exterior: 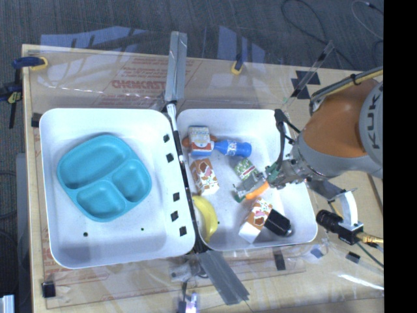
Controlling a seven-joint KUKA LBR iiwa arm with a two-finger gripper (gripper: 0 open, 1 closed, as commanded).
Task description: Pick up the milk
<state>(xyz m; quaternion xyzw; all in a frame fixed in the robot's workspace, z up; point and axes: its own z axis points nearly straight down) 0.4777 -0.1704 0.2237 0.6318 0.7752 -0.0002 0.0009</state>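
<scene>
Nearest you, the pale wooden desk runs along the bottom of the view under a clear plastic sheet, with strips of grey tape at the front where the two bins meet. On it, the left bin holds a blue divided plate, lying flat toward its far left side. The right bin is crowded: at its near edge you see a white and orange carton with a black cap, which looks like the milk, and a banana by the divider. Further in lie a brown and white carton, a small green packet, an orange carrot-like piece, then a blue bottle and a small red and white carton near the far wall. The end effector sits low over the bin's right side, just beyond the milk and beside the carrot-like piece; you cannot tell how it stands from here. Beyond the desk is dark grey carpet with loose cables.
</scene>
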